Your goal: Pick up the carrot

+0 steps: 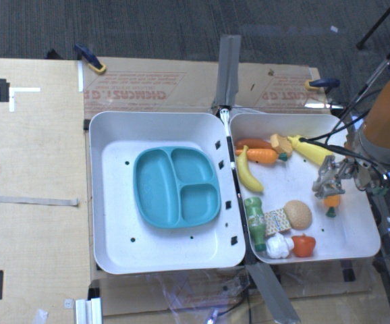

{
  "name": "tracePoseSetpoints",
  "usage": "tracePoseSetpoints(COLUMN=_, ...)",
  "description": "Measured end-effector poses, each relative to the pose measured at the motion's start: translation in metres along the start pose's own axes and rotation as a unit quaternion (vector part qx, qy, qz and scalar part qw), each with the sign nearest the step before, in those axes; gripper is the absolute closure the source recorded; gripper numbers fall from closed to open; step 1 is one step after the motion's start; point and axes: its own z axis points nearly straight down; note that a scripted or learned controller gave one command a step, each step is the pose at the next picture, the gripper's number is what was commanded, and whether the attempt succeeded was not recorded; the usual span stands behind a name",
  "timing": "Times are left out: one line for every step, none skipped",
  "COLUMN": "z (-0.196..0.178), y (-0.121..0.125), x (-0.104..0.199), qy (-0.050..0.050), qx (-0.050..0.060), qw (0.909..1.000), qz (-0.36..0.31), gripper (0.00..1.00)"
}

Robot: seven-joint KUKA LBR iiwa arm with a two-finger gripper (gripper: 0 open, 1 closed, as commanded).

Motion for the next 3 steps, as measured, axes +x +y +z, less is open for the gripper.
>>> tracePoseSetpoints(z=-0.037, y=0.033, x=0.021, qy=0.005, qx=-0.002, qw=0.9989, qz=0.047, gripper=1.00)
tracePoseSetpoints(z=-0.037, y=0.033, x=0.021, qy=0.005, qx=-0.002, qw=0.9989, qz=0.047, gripper=0.00)
tracePoseSetpoints(z=0.021, y=0.012, x=-0.015, qy=0.005, qx=-0.002, qw=0.9997, qz=0.025, gripper=0.00)
